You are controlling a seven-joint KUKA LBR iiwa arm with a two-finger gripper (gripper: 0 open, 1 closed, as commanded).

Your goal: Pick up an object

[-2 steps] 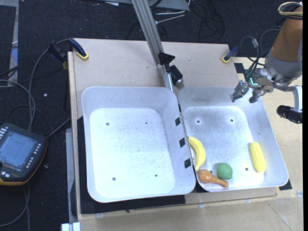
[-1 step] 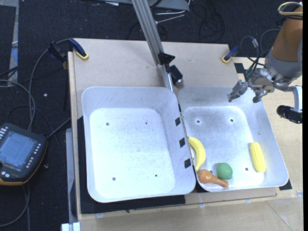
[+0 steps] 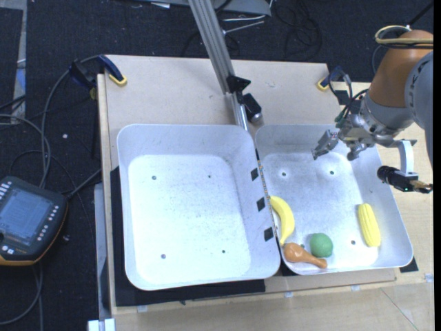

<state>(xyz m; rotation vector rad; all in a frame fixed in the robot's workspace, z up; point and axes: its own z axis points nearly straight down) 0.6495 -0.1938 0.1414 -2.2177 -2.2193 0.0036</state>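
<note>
My gripper (image 3: 337, 149) hangs over the far part of the right bin (image 3: 310, 185), its two fingers spread open with nothing between them. Along the bin's left wall lies a yellow banana (image 3: 283, 216). A green ball (image 3: 320, 244) rests near the front edge, touching an orange-brown drumstick-shaped toy (image 3: 302, 254) on its left. A yellow corn cob (image 3: 368, 224) lies by the right wall. All these objects sit well in front of the gripper, apart from it.
The left bin (image 3: 186, 198) adjoins the right one. A slanted metal pole (image 3: 219, 50) with a black clamp rises from the bench behind the bins. Yellow-tipped clamps sit at the bench's far corners. A teach pendant (image 3: 27, 216) lies off the bench to the left.
</note>
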